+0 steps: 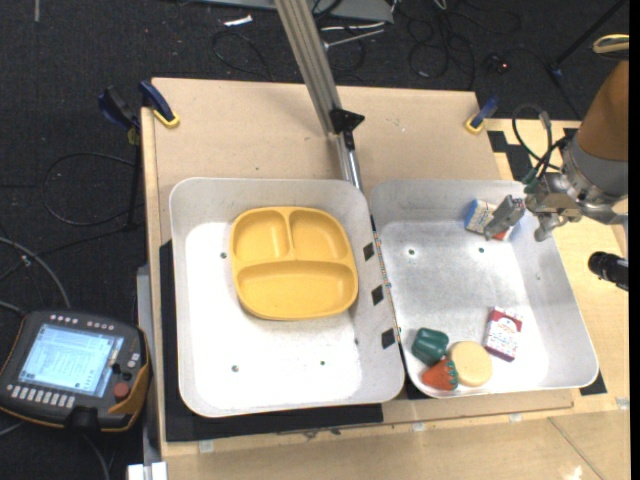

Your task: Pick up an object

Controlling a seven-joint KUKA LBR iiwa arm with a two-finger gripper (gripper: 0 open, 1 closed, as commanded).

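Black plastic teach pendant (70, 368) with a lit screen and a red button, lying on dark carpet at the near left, off the bench. Two shallow white bins with rounded corners and smooth matte floors side by side on a pale wooden bench (250, 128). Left bin (200, 368): one yellow plastic tray (294, 262), glossy, rounded-square, split into two small far compartments and one long near compartment. Right bin (560, 298): a cluster at the near edge, namely a dark green rounded block (430, 344), a red-orange piece (439, 374) tucked against it, and a pale yellow disc (472, 363) touching both; just right of the disc, a small red and white carton (503, 333), boxy and printed, lying tilted. Farther back in the same bin, near the far right corner, a small blue and white packet (481, 215), crinkled-looking, details too small to read. Just beside that packet, a grey metal two-finger gripper (526, 219) low over the bin floor, fingers spread apart with a clear gap, one fingertip at the packet's right edge, nothing visibly between the fingers. Behind the gripper, a grey arm with an orange band (608, 118) entering from the right. Slanted aluminium bar (310, 53) running from the far edge down to the seam between the bins. Yellow and blue clamps (155, 103) at the far bench corners; loose cables on the floor beyond.
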